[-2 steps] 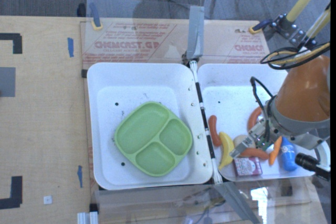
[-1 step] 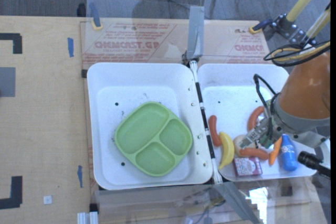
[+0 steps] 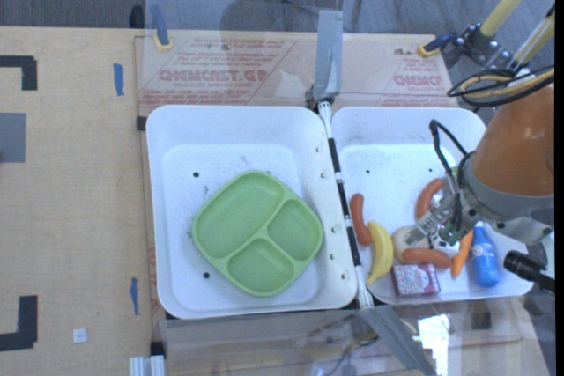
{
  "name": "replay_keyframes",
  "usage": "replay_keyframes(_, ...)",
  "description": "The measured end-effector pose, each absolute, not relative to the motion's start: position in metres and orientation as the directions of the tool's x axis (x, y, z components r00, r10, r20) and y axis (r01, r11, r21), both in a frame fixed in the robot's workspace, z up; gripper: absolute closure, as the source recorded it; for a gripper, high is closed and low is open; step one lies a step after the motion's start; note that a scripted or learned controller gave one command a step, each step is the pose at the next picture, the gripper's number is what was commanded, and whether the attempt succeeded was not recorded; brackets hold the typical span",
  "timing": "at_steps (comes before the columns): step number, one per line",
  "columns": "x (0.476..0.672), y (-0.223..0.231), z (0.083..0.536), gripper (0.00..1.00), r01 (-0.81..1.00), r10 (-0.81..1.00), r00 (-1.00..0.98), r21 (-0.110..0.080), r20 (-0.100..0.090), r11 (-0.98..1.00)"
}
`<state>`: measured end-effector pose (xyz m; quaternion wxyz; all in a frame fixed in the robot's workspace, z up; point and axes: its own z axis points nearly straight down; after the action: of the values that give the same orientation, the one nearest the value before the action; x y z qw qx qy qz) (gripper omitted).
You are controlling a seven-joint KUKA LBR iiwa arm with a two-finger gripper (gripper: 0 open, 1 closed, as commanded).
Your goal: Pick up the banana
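1. The banana (image 3: 381, 250) lies in the right bin (image 3: 388, 132), near its front left corner, curving from beside a red sausage (image 3: 357, 217) down toward the bin's front wall.
2. The pincer (image 3: 438, 224) hangs low over the clutter to the right of the banana, apart from it, above a pale round thing (image 3: 407, 238) and an orange-red sausage (image 3: 426, 257). How wide it stands cannot be told from this view, and nothing can be seen held in it.
3. Risk, as I judge it: the banana is hemmed in. The red sausage sits just beside its upper end, the pale round thing touches or nearly touches its right side, and a pink packet (image 3: 415, 279) lies near its lower end. A descent slightly off line could close on a neighbour instead.
4. The bin's left wall is near the banana, so a tip coming down on that side may strike the rim.
5. The banana's curve and smooth skin could let it twist out of a grip taken near one end.
6. Count: two white bins; one green divided plate (image 3: 257, 232) in the left bin (image 3: 229, 123); one banana; a blue bottle (image 3: 484, 257); a small carrot (image 3: 462, 255); one pink packet; an orange curved sausage (image 3: 429, 194) by the arm.
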<state>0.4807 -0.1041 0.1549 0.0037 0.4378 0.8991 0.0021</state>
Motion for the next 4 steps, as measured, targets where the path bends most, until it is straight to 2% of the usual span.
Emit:
replay_keyframes(1, 0.481, -0.103, 0.155, 0.00, 0.786, 0.786, -0.618, 0.007, -0.005, 0.618)
replay_keyframes(2, 0.521, -0.040, 0.185, 0.00, 0.754, 0.754, -0.657, 0.002, -0.002, 0.657)
replay_keyframes(3, 0.487, -0.011, 0.185, 0.00, 0.677, 0.677, -0.736, 0.001, 0.000, 0.736)
replay_keyframes(4, 0.480, -0.041, 0.244, 0.00, 0.685, 0.685, -0.729, 0.002, -0.003, 0.729)
